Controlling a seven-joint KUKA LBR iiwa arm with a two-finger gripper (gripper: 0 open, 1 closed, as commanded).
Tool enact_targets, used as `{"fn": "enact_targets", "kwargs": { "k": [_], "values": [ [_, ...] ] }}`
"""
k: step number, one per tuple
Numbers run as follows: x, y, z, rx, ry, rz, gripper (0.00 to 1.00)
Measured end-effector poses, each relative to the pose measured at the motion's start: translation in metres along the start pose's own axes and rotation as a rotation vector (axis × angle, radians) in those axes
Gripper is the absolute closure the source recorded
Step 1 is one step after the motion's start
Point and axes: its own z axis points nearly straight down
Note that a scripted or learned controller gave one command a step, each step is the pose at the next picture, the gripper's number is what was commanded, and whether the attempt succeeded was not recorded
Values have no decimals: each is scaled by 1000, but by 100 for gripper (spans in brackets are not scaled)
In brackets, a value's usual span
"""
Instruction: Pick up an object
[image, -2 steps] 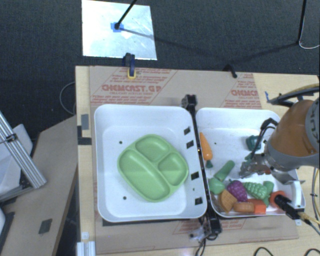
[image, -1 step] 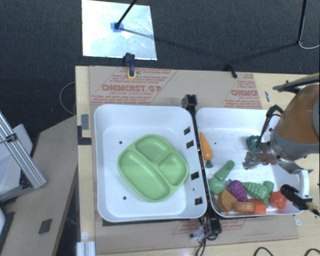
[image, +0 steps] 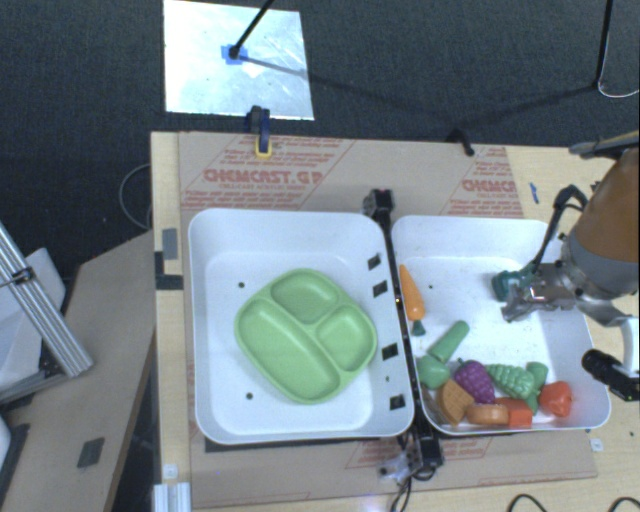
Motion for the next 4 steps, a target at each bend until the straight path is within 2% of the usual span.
{"fn": "enact_targets", "kwargs": {
  "k": [1,2,4],
  "values": [
    [0,1,-34,0,0,0,100],
    [37,34,-29,0,1,-3,100],
    [122,80,-18,1,2,-2,100]
  ]
}}
